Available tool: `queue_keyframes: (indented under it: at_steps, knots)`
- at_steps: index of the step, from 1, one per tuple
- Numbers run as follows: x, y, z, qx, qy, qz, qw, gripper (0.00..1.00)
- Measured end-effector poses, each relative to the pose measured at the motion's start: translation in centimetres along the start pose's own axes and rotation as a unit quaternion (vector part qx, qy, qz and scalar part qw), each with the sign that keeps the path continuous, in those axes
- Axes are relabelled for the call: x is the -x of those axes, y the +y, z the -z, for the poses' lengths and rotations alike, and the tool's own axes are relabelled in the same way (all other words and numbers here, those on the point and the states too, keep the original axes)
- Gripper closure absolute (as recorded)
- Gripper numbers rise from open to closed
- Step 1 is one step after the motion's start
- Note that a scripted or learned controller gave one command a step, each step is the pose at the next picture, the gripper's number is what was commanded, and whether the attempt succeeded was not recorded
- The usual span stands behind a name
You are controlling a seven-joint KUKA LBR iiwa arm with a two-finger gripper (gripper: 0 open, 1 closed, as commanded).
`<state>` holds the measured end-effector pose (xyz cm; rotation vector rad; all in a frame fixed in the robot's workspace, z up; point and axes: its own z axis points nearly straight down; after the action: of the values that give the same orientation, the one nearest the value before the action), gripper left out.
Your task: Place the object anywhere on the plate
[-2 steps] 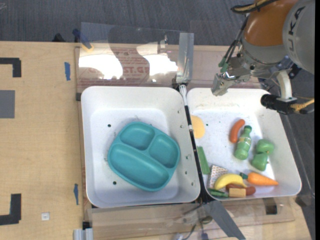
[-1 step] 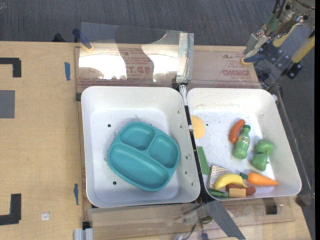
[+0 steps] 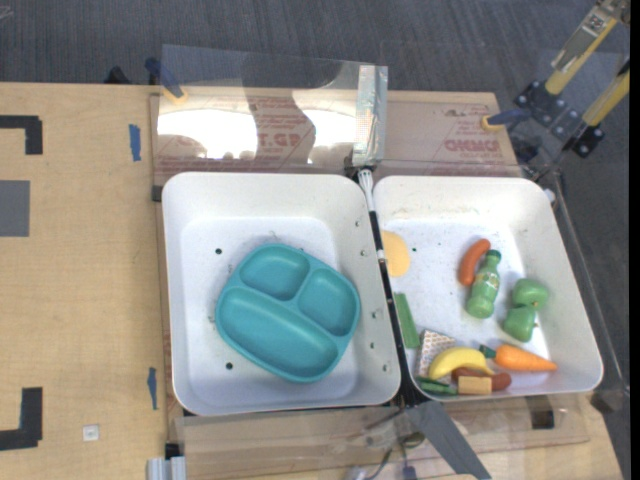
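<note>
wooden bench [image 3: 80, 268], teal plate [image 3: 288, 311] lying diagonally

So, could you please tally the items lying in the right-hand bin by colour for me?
Green: 4, the bottle, two chunky pieces and the long strip
Orange: 2, the sausage-shaped piece and the carrot
Yellow: 2, the banana and the flat disc
Speckled pale wedge: 1
Total: 9; the small pieces under the banana are too cluttered to count.
</note>
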<state>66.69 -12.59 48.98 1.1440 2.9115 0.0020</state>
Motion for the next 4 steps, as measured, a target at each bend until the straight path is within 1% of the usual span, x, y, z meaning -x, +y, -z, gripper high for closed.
queue_keyframes:
  at_steps: [1, 2, 3, 4]
  knots:
    - [3.0, -6.2, -0.2, -0.001, 0.003, 0.201, 0.9795, 1.0]
    - [4.9, -8.8, -0.2, 0.0, 0.002, 0.317, 0.9484, 1.0]
    - [6.1, -7.4, -0.3, 0.001, 0.001, 0.487, 0.8731, 1.0]
    - [6.6, -6.9, -0.3, 0.002, 0.0, 0.628, 0.7784, 1.0]
